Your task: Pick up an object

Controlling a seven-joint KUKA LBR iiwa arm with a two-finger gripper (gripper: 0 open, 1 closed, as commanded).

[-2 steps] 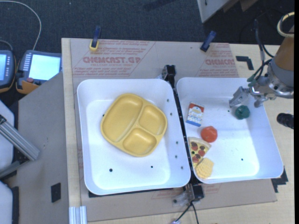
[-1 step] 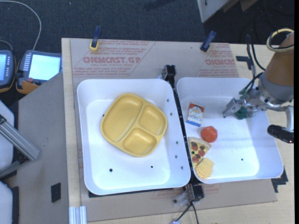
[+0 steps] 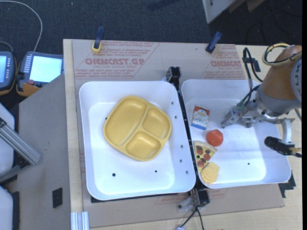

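Right-hand bin, and the likeliest target is the small red ball sitting a little toward the divider side, roughly halfway between the back wall and the front wall. Just behind it, closer to the divider, stands a little red-and-white carton; in front of it, tucked into the front corner by the divider, a toy pizza slice lies touching a pale yellow ridged piece. The ball has open floor on its outer side, so I'd judge that the cleanest pick: come straight down over it, centre the jaws on its widest part, and keep the closing line clear of the carton and the pizza slice so nothing gets nudged. A round thing will squirt away if it's caught off-centre, so go low before closing. Now the jaws themselves: they sit near the ball, off toward the back and outer side, not touching it, with what looks like two prongs spread apart and nothing between them. Above them the grey wrist leads to the orange band of the arm, which leans in over the outer back corner of this bin, cables looping around it. Across the divider, the left bin carries a yellow sectioned plate, and both bins rest on the tabletop.
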